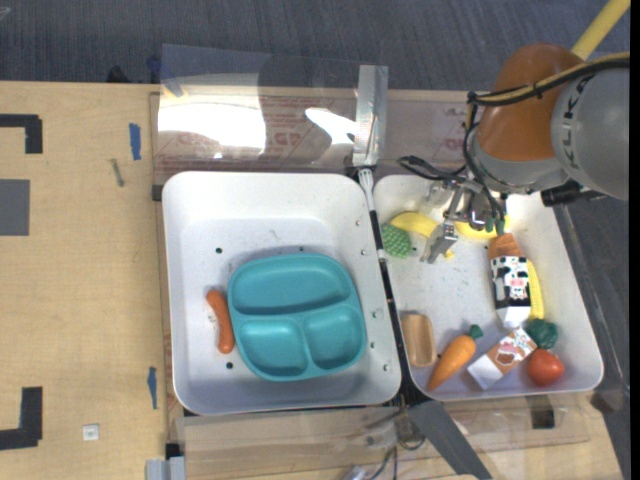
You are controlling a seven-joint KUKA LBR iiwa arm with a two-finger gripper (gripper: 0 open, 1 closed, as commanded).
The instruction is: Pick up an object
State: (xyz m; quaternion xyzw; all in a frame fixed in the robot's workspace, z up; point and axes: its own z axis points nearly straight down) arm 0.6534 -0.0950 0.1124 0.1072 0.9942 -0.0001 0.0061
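Your claw hangs open and empty; the banana just left of it is not yet grasped, nothing lifted.

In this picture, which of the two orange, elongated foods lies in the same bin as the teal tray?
The sausage, beside the teal tray in the left bin. The carrot lies in the right bin.

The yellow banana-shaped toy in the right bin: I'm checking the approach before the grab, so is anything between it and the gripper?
Nothing visible does. The gripper hangs right at the yellow banana-shaped toy, by its right end. A green leafy toy lies against the banana's left end, away from the gripper.
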